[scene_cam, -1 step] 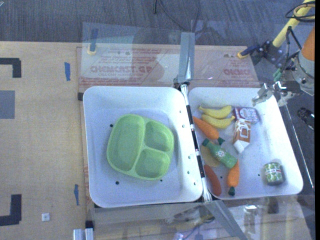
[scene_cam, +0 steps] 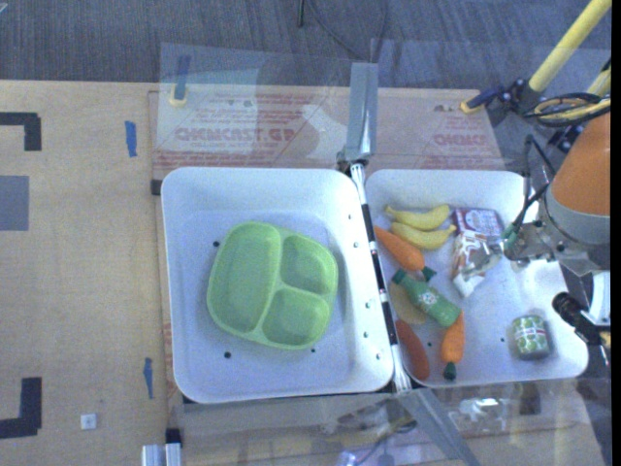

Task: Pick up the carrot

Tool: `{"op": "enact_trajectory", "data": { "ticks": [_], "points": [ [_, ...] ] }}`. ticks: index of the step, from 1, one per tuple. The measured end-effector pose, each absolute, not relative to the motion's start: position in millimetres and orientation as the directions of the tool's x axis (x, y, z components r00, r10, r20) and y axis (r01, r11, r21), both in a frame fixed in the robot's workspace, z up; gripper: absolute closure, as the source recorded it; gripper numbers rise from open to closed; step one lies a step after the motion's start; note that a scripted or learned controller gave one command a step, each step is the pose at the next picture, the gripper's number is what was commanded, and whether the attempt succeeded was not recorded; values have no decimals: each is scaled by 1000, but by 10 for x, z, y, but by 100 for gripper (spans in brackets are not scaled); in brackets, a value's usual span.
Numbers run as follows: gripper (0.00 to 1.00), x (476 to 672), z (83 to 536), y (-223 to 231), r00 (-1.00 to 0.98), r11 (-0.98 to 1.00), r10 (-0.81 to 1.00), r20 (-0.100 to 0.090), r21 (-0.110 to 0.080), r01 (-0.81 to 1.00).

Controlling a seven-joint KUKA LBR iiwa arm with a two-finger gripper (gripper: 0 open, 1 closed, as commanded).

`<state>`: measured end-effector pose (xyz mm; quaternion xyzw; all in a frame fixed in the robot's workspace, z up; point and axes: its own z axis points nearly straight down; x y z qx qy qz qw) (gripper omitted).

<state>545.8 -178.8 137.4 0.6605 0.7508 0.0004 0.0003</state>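
The camera view looks down on a worktop (scene_cam: 78,260) bearing two white bins. The left bin (scene_cam: 194,357) holds a green divided plate (scene_cam: 272,284). The right bin (scene_cam: 485,362) holds the clutter: two bananas (scene_cam: 420,223) near the top, a small purple packet (scene_cam: 478,222), a crumpled white wrapper (scene_cam: 469,260), a green bottle (scene_cam: 427,299), a small round tin (scene_cam: 530,336) with a green label, and three orange carrot-like pieces. One carrot (scene_cam: 401,249) lies slantwise just below the bananas, a second carrot (scene_cam: 452,339) stands near the bottle's lower end, and a third, redder piece (scene_cam: 412,349) lies along the bin's left wall.

The arm (scene_cam: 587,178) sits over the right bin's right side, and its pincer (scene_cam: 519,246) is close beside the wrapper, well apart from every carrot. Whether the pincer is spread or pressed together I cannot tell; it is too dark and small.

By my judgement the task is at the approach step, with nothing picked up. The next move calls for shifting leftwards over one carrot, likely the upper one, which lies freer, then lining up across its narrow width and descending.

Faded red lettering on the board behind the bins seems to read "CHEMCAST GP". Labels on the packet and tin are too small to read.
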Motion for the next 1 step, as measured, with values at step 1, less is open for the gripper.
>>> {"op": "enact_trajectory", "data": {
  "ticks": [1],
  "points": [
    [0, 4914, 883, -1340, -117, 117, 993, -3, 9, 993]
  ]
}}
